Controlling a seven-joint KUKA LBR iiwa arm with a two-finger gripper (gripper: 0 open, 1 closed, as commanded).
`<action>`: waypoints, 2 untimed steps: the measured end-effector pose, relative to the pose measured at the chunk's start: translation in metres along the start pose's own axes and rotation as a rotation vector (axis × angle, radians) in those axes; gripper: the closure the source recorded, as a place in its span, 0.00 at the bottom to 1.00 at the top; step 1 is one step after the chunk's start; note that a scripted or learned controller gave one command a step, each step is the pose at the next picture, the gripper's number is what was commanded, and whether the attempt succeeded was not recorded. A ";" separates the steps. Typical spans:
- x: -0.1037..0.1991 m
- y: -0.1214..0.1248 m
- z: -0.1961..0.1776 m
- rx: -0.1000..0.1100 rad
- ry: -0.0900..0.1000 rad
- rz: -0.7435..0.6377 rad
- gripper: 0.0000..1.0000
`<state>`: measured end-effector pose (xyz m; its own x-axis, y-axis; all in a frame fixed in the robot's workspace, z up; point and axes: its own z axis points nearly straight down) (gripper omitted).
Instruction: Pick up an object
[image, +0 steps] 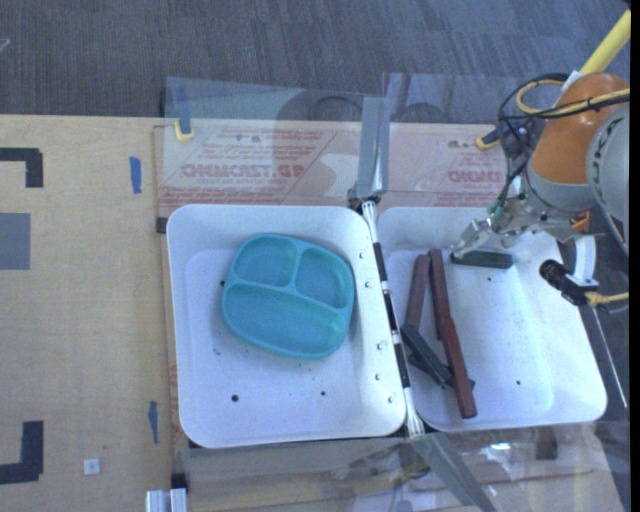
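Since the task names no particular object, the nearest candidates are the long pieces lying in the right bin (560, 385): two brown sticks (450, 335), side by side near the bin's left wall and running from its far half toward the near edge, and a dark tool (428, 358) lying aslant across their near ends, close to the divider. Gripper (484, 246) sits over the far edge of the right bin, near its far-left corner, just beyond the sticks' far ends. How wide the pincer stands, cannot tell; nothing is seen held in it.

Judgement on the step: approach not finished. To do it well, bring the gripper along the bin toward the middle of one stick, turn the wrist so the closing direction runs across the stick's width, and descend clear of the left wall. The sticks touch or nearly so, so taking the outer one looks safer.

Count: bins 2; brown sticks 2; dark tool 1; blue divided plate (289, 296) 1, in the left bin (195, 300), three compartments.
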<state>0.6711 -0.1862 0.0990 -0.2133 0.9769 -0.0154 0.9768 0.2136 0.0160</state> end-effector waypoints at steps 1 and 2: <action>-0.009 -0.001 0.000 0.005 0.015 -0.067 0.00; -0.004 -0.002 0.000 0.005 0.002 -0.110 0.00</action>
<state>0.6700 -0.1903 0.0993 -0.3196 0.9474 -0.0150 0.9475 0.3197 0.0098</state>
